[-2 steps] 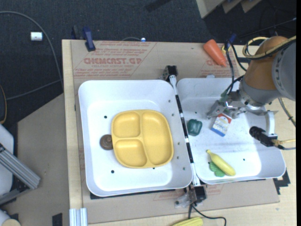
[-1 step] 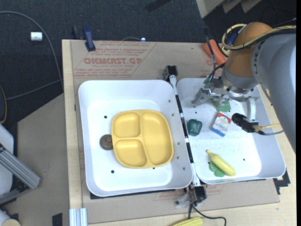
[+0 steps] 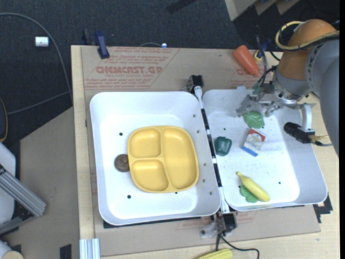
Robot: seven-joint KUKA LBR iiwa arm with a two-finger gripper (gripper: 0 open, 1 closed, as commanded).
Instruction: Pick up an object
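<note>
The green lump (image 3: 254, 119) near the far end of the right bin (image 3: 302, 185) looks to be the thing the arm is after, and it lies on the bin floor just under the gripper (image 3: 257, 106).

Largest first: the left bin (image 3: 105, 144) carries a yellow divided plate (image 3: 162, 158) at its middle, with a small brown round piece (image 3: 122, 162) touching the plate's left edge. The grey arm (image 3: 318, 53), with its orange band, reaches in from the right and bends down over the right bin's far end. In that bin, a yellow banana (image 3: 254, 188) lies near the front edge, with something small and green just beside it. A small red, white and blue packet (image 3: 253, 142) sits mid-bin, close below the green lump, and a dark green block (image 3: 222, 144) rests near the divider between the bins.

The gripper is low over the green lump, but I cannot tell how far apart its fingers stand or whether anything is between them.

My reading is that the reach is done, while the grasp and the lift remain unconfirmed.
</note>
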